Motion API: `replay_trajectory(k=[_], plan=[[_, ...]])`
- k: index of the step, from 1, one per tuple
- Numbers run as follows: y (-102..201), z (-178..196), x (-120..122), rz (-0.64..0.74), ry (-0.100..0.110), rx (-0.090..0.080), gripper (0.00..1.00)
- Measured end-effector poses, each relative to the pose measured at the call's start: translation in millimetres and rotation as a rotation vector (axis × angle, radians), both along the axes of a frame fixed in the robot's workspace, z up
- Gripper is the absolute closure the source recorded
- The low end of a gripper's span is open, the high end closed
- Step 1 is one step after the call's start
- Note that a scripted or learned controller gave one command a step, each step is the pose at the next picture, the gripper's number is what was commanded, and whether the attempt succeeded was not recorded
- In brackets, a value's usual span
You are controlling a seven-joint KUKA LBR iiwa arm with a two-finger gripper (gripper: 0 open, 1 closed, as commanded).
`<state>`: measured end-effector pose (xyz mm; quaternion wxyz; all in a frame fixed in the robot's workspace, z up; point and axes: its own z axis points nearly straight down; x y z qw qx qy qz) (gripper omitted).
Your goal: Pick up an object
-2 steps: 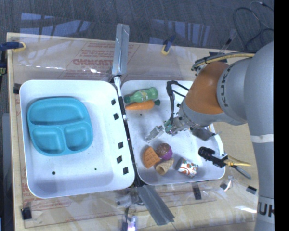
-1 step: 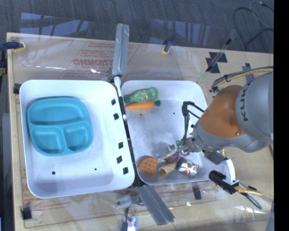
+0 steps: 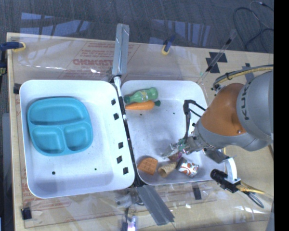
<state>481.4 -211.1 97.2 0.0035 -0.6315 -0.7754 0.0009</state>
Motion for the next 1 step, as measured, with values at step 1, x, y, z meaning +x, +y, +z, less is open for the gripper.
replay_trajectory(k=[1], plan=[[66.1, 121.7, -1.7, 0.001, -0.003, -0.002, 1.0]])
